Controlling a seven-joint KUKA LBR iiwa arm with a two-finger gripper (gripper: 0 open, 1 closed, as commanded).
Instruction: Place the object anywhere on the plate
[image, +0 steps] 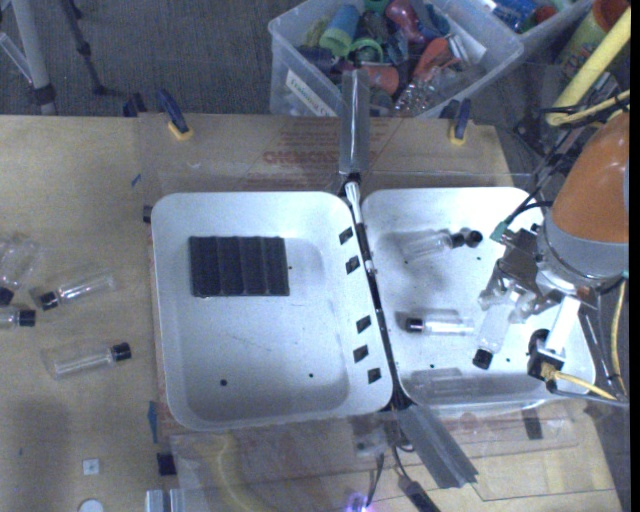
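Note:
The plate (240, 266) is a black ridged rectangle lying in the left bin (180, 390), toward its back left. My gripper (508, 298) hovers over the right bin (520, 205), near its right side, under the orange-banded wrist. It is shut on a clear vial (491, 332) that hangs tilted from the fingers, its black cap pointing down toward the bin floor. Two more clear vials with black caps lie flat in the right bin: one at the back (437, 242) and one near the middle (437, 324), to the left of the gripper.
A raised divider (362, 270) with black clips separates the two bins. Several loose vials (78, 290) lie on the wooden bench left of the bins. A clear tub of colourful clutter (395, 50) stands behind the bins. Cables hang at the far right.

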